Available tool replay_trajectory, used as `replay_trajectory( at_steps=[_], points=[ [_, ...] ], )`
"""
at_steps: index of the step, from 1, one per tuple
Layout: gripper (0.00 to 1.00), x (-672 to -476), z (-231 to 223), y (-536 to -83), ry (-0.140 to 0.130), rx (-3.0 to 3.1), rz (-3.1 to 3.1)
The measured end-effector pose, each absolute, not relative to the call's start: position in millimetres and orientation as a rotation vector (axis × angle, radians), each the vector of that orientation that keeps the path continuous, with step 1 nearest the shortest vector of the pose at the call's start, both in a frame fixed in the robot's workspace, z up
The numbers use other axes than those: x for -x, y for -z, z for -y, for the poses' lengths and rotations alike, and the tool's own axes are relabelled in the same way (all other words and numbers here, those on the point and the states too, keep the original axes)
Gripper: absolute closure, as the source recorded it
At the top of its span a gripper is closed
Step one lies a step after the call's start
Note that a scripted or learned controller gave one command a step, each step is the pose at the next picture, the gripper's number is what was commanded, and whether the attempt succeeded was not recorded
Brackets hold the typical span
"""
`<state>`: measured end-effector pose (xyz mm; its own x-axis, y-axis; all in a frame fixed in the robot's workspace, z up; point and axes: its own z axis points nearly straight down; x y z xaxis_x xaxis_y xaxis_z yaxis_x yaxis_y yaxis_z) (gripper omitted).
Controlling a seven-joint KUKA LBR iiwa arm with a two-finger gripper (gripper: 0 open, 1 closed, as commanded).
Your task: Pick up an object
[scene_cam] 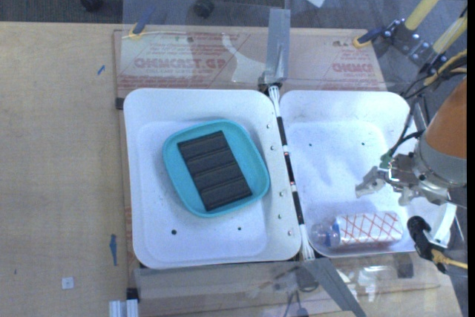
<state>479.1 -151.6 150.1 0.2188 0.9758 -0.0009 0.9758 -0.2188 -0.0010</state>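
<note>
A small plastic bottle (360, 229) with a red and white criss-cross label lies on its side along the front wall of the right bin (334, 115). In the left bin (148, 115) rests a teal square plate (178, 152) with a black ridged block (214, 169) lying on it. My gripper (387, 179) hangs over the right side of the right bin, just above and to the right of the bottle. The bottle lies free of it.
The arm's orange band (453, 134) and cables (423, 96) crowd the right bin's right edge. A grey divider bar (277, 48) stands behind the seam between the bins. A clear sheet (193, 59) lies behind them on the wooden bench.
</note>
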Motion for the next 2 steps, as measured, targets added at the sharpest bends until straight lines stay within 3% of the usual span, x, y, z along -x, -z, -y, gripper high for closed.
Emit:
replay_trajectory(
  at_steps=[1,2],
  points=[
    [0.0,-493.4,101.0,-218.6,-0.003,2.518,1.877],
    [0.0,-479.3,181.5,-236.2,-0.001,2.52,1.879]
  ],
)
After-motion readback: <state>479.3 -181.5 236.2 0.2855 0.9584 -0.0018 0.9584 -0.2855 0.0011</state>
